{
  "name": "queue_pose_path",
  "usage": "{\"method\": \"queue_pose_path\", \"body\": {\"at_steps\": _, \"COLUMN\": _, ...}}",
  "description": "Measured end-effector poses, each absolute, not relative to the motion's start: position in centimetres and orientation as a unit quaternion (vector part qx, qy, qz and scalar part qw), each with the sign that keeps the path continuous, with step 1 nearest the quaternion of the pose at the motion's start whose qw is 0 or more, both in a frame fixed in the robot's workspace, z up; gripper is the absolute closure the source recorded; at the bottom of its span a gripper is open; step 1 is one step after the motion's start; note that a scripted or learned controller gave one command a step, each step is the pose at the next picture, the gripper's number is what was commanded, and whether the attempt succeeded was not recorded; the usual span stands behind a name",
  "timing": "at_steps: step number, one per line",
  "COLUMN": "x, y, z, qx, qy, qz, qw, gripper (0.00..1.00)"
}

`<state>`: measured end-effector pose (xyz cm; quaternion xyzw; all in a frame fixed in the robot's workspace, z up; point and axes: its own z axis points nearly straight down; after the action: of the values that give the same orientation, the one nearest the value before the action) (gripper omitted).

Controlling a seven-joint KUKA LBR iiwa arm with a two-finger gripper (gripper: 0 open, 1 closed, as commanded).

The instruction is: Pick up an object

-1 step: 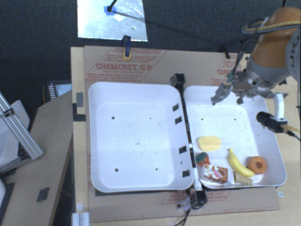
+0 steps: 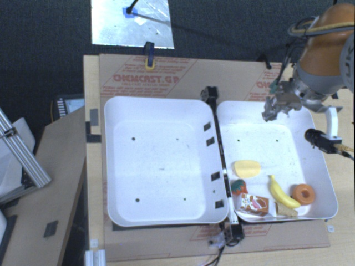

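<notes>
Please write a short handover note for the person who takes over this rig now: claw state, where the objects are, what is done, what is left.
Claw: above the far edge of the right bin, holding nothing that can be seen; open or shut cannot be told.
Objects: all in the near part of the right bin. Yellow piece near the divider, banana in front of it, orange ring beside the banana, red and white packet and a small red and green item at the near left corner.
Done: no object picked.
Left: move the claw toward the near side, grasp one object, lift it.
</notes>
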<state>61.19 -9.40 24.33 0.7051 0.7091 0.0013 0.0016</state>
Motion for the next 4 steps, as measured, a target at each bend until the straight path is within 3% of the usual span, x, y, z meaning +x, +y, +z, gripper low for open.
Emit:
{"method": "queue_pose_path", "body": {"at_steps": 1, "x": 62.4, "y": -3.3, "z": 18.1, "qx": 0.704, "qy": 0.710, "qz": 0.0001, "qw": -0.001, "gripper": 1.00}}
{"method": "queue_pose_path", "body": {"at_steps": 2, "x": 60.2, "y": 7.0, "z": 18.4, "qx": 0.702, "qy": 0.712, "qz": 0.0010, "qw": -0.002, "gripper": 1.00}}
{"method": "queue_pose_path", "body": {"at_steps": 3, "x": 65.4, "y": 12.5, "z": 14.3, "qx": 0.704, "qy": 0.710, "qz": 0.0026, "qw": 0.001, "gripper": 1.00}}
{"method": "queue_pose_path", "body": {"at_steps": 4, "x": 64.9, "y": 20.4, "z": 10.2, "qx": 0.703, "qy": 0.711, "qz": 0.0009, "qw": -0.002, "gripper": 1.00}}
